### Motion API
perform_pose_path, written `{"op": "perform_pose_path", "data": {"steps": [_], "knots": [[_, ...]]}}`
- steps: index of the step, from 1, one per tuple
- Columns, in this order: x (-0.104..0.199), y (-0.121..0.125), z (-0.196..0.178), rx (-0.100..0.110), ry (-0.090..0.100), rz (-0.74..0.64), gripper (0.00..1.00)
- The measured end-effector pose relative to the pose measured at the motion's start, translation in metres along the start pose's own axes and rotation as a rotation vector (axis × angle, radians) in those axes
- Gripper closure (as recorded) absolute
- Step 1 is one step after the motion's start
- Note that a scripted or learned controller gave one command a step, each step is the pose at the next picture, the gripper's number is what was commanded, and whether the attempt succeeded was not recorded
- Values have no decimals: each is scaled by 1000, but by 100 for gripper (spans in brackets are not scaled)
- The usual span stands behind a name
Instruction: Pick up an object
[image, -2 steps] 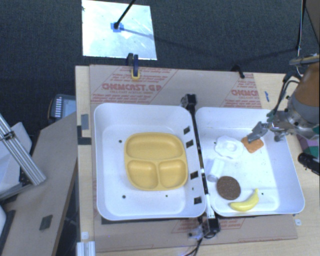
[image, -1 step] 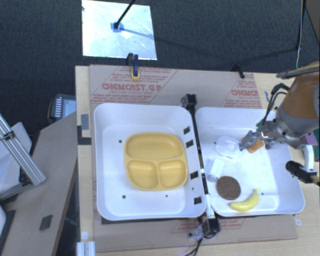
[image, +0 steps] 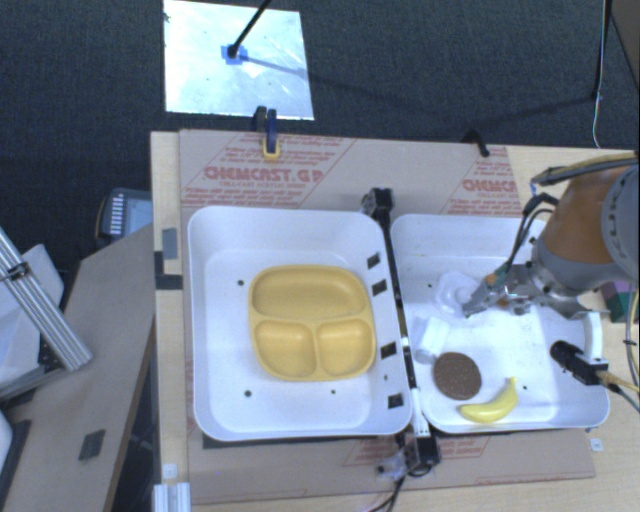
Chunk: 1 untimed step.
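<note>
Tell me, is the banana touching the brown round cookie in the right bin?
Apart. The camera view shows a strip of white bin floor between the banana and the brown cookie.

Left bin (image: 215, 330): a shallow white tray, set on the bench's left half.
Yellow plate (image: 307, 322): a three-compartment dish, seen lying flat near the middle of the left bin.
Right bin (image: 420, 235): a second shallow white tray, placed just beside the left one.
Board (image: 300, 172): a brown sheet with red lettering, laid under both bins.
Clamp (image: 268, 132): a yellow and black clip, fixed on the board's far edge.
Shiny sheet (image: 238, 62): a reflective panel, laid on the dark floor beyond the bench.
</note>
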<state>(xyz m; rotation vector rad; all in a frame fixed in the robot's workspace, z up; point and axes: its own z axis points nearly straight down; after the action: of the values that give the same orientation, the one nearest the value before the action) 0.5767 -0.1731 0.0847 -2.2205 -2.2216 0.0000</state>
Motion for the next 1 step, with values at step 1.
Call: {"op": "perform_pose_path", "data": {"steps": [1], "knots": [[0,1,-2,-3,-1,-1,0]]}}
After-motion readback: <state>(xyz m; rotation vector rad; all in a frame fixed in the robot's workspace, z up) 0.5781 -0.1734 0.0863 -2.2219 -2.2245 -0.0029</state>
